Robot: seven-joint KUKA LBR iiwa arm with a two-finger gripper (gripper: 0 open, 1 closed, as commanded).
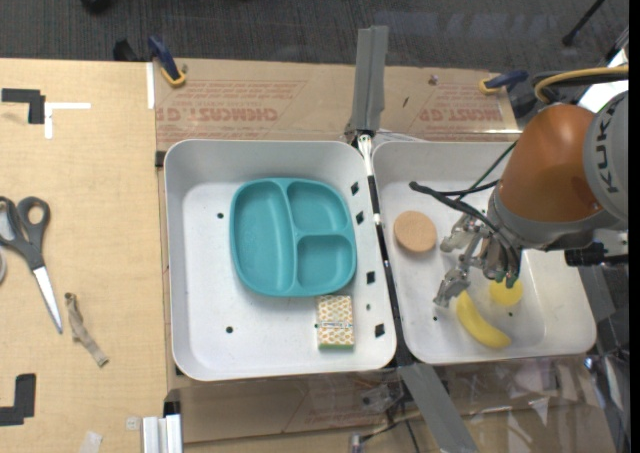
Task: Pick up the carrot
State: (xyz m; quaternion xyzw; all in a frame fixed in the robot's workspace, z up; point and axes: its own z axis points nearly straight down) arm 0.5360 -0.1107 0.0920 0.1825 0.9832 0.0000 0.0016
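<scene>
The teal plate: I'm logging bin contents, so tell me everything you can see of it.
The teal plate is a rounded-square divided dish, plastic by its look, with three compartments: one long on the view's left, two smaller on the right. It lies flat, slightly rotated, on the floor of the left bin. A small patterned packet lies against its lower edge.

A: Both bins (pixel 190 271) are seen in white w/ small dark dots on the floor; a teal divided plate (pixel 294 237) is shown in the left one.

B: Beside the plate, a sponge (pixel 336 322) patterned green and yellow is seen. In the right bin (pixel 560 341), a tan disc (pixel 415 232) and a yellow banana (pixel 482 322) are pictured.

A: The arm (pixel 555 176) is rendered in orange and grey. Grey-handled scissors (pixel 33 251) are noted on the light-brown bench (pixel 90 191).
</scene>
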